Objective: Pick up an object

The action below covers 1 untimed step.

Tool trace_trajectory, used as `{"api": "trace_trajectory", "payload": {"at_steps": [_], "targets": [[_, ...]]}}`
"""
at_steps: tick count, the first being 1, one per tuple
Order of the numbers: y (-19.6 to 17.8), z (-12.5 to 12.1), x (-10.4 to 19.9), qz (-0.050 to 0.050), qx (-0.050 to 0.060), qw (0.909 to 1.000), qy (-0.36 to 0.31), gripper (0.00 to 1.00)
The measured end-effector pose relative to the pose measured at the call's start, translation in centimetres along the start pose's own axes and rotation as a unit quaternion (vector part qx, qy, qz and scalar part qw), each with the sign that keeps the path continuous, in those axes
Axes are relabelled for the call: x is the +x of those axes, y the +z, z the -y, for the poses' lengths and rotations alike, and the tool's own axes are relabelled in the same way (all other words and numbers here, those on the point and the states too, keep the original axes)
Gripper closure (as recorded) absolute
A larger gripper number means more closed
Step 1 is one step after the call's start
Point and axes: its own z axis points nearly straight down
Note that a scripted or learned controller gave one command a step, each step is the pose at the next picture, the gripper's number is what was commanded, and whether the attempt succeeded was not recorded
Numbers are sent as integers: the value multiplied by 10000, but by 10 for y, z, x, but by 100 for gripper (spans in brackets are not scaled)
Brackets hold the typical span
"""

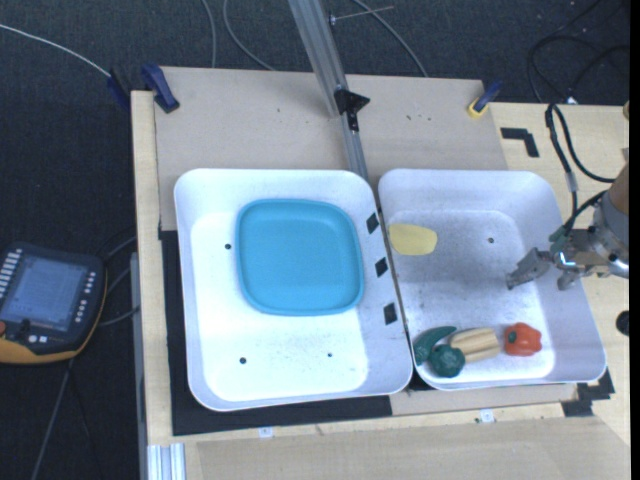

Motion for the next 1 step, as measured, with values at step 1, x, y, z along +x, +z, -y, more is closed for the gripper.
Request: {"api": "trace_trajectory", "payload": {"at_steps": [1], "targets": [[45, 7, 5, 0, -6, 10000, -3, 0]]}}
